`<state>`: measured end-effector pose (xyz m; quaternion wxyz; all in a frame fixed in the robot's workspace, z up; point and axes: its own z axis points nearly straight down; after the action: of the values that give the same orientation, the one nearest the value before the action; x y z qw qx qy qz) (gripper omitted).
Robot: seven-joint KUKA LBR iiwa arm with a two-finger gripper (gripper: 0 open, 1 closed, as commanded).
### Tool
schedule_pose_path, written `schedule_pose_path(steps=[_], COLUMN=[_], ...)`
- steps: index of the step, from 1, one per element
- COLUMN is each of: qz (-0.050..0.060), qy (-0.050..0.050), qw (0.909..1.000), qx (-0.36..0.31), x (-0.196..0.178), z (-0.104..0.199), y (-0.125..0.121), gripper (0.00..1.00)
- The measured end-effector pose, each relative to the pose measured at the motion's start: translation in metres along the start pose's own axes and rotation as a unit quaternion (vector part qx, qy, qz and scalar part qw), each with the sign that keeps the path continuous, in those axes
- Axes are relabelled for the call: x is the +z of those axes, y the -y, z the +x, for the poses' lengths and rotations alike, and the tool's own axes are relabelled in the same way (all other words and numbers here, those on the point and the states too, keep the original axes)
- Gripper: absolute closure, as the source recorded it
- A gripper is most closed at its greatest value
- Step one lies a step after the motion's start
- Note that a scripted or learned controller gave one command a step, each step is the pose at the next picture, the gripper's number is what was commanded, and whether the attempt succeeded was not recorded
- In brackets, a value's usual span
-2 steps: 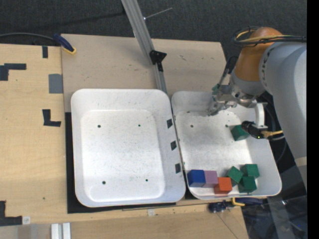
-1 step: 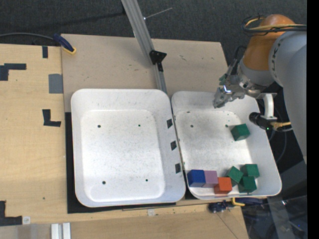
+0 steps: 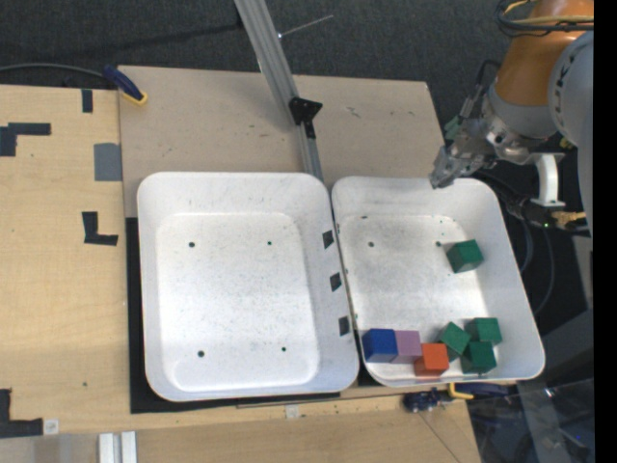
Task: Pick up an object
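The right bin (image 3: 386, 201) holds several small blocks. One green block (image 3: 465, 256) lies alone near its right wall. Along the front edge sit a blue block (image 3: 380, 344), a lilac block (image 3: 408, 343), an orange block (image 3: 434, 358) and three green blocks (image 3: 470, 343) in a cluster. My gripper (image 3: 444, 173) hangs over the bin's far right corner, well above and behind the lone green block. Nothing shows between its tips.
The left bin (image 3: 231, 186) lies beside the right one. A slanted metal rail (image 3: 275, 61) runs down to the gap between the bins. Cables hang at the right beside the arm (image 3: 540, 66). The wooden bench (image 3: 48, 258) extends to the left.
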<state>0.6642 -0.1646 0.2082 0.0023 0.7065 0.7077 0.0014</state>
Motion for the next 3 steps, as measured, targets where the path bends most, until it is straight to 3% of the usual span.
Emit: schedule_pose_path(steps=[1, 3], qz=[-0.001, 0.004], qy=[0.000, -0.001], qw=[1.0000, 1.0000], qx=[0.000, -0.002], x=[-0.061, -0.040], z=[-0.006, 0.093], y=[-0.006, -0.001], gripper=[1.00, 1.00])
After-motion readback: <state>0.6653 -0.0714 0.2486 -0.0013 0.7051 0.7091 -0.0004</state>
